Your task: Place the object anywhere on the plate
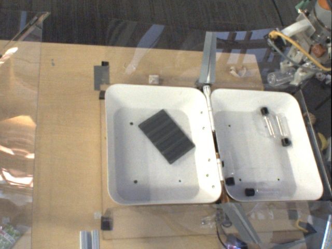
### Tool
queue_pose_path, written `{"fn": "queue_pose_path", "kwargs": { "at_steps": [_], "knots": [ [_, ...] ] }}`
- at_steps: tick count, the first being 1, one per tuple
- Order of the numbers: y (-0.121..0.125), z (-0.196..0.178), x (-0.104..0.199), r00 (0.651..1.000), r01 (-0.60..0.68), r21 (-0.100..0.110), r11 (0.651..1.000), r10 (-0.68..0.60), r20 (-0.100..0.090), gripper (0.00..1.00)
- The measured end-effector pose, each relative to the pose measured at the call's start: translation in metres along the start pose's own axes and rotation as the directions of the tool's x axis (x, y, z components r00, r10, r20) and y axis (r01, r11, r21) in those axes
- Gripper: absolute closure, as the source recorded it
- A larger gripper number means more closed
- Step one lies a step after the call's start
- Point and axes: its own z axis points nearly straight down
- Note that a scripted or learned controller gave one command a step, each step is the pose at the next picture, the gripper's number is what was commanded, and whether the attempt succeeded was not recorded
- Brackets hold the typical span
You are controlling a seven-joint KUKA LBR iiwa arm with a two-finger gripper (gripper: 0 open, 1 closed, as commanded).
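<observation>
PROGRESS: nothing placed, I judge | plate: dark ridged slab, left bin | object: clear black-capped tube, right bin | gripper: above right bin's far edge, its state I cannot tell | LEFT: pick, carry, place

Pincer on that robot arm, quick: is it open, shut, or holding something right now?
Pincer: cannot be told; it sits at the top right, beyond the right bin, too blurred to judge.
</observation>
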Motion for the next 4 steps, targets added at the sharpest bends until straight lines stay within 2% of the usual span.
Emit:
{"fn": "queue_pose_path", "kwargs": {
  "at_steps": [1,2,3,4],
  "knots": [
    [0.036,-0.023,-0.013,0.998,-0.055,0.001,0.998,0.055,0.000,1.00],
    [0.005,0.051,-0.077,0.998,0.065,-0.002,0.998,-0.065,-0.004,1.00],
    [0.051,0.066,-0.041,0.992,0.123,-0.001,0.992,-0.123,-0.001,1.00],
    [0.067,0.041,-0.024,0.992,0.123,-0.001,0.992,-0.123,-0.002,1.00]
  ]
}}
